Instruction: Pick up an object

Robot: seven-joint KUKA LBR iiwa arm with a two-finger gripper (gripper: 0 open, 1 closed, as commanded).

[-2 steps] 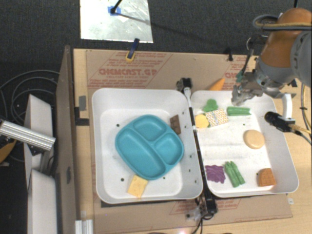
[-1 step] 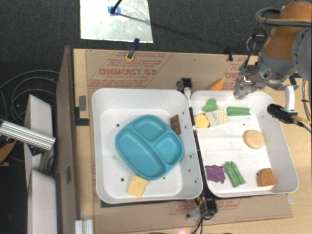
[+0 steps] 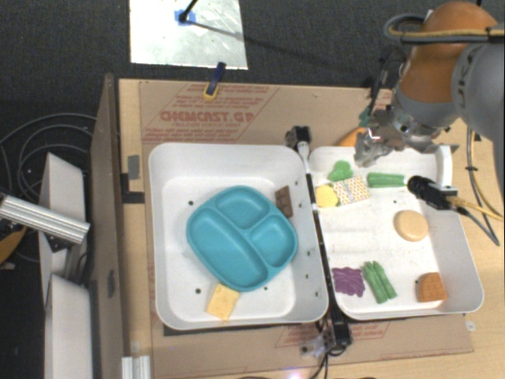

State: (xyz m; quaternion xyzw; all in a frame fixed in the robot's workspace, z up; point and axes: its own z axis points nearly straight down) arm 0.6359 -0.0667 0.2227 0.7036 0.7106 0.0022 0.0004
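Observation:
My gripper [image 3: 368, 153] hangs over the far edge of the right bin [image 3: 461, 247], below the grey and orange arm. Just beneath and around it lie a green leafy piece [image 3: 341, 170], a green cylinder [image 3: 385, 180] and a speckled cracker [image 3: 352, 189]. A yellow piece [image 3: 326, 196] sits by the bin's left wall. An orange thing [image 3: 347, 139] peeks out behind the gripper. Farther forward are a tan round cookie [image 3: 411, 225], a purple piece [image 3: 348, 280], green beans [image 3: 379, 281] and an orange-brown slice [image 3: 430, 287]. Nothing shows between the gripper and the bin floor.
The left bin [image 3: 170, 212] holds a blue divided plate [image 3: 241, 237], a brown block [image 3: 284, 200] at its right wall and a yellow square [image 3: 222, 301] near the front. A cardboard sheet [image 3: 205, 113] lies behind the bins.

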